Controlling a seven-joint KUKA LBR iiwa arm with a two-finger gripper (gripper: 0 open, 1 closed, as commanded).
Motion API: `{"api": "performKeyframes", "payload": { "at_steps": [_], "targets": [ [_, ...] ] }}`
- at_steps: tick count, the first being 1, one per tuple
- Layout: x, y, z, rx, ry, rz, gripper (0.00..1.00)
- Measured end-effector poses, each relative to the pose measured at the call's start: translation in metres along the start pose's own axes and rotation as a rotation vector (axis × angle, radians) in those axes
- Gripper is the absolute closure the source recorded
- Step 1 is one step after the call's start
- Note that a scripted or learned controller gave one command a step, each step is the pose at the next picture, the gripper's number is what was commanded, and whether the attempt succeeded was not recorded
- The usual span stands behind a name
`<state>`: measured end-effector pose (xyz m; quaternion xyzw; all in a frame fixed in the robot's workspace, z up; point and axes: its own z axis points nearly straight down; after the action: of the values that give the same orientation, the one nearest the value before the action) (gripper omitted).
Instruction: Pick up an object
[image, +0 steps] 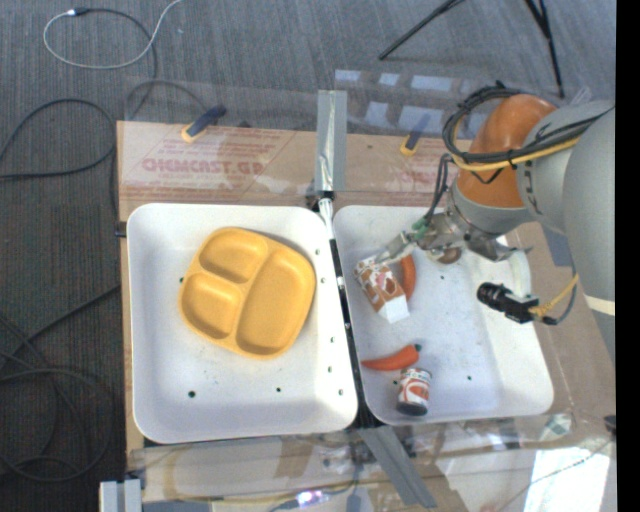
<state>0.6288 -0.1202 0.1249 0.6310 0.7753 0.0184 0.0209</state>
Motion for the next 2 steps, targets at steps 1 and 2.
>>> {"api": "performKeyframes", "payload": {
  "at_steps": [1, 2],
  "targets": [
    [0.0032, 0.0068, 0.0126, 0.022, 0.004, 0.029, 0.00],
    [0.0028, 0.0067, 0.0162, 0.014, 0.005, 0.028, 0.00]
  ]
}}
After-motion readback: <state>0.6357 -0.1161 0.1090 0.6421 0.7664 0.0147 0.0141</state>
